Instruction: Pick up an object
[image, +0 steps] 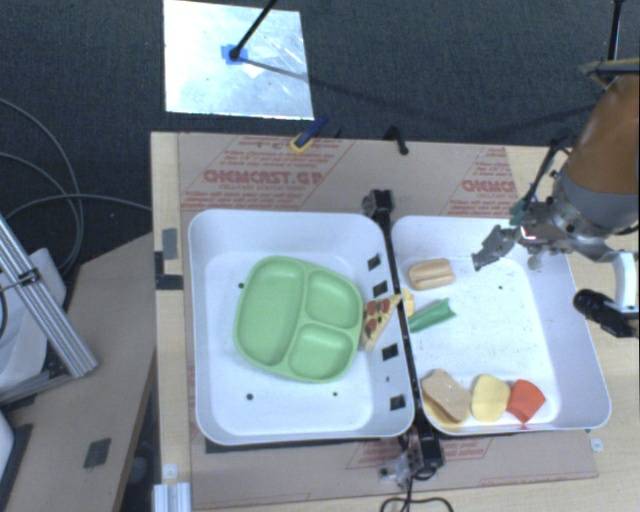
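My hand (492, 250) hangs over the right bin (560, 330), just right of the bread roll (431, 272); I cannot tell its state. Nothing is picked up yet; the whole grasp remains.

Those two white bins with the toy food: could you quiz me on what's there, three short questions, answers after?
1. True or false: the green tray lies in the left bin.
2. Which lies nearest the gripper: A the hot dog bun, B the red piece, C the pizza slice?
3. What straddles the divider between the bins?

Key: 1 true. 2 A. 3 the pizza slice.
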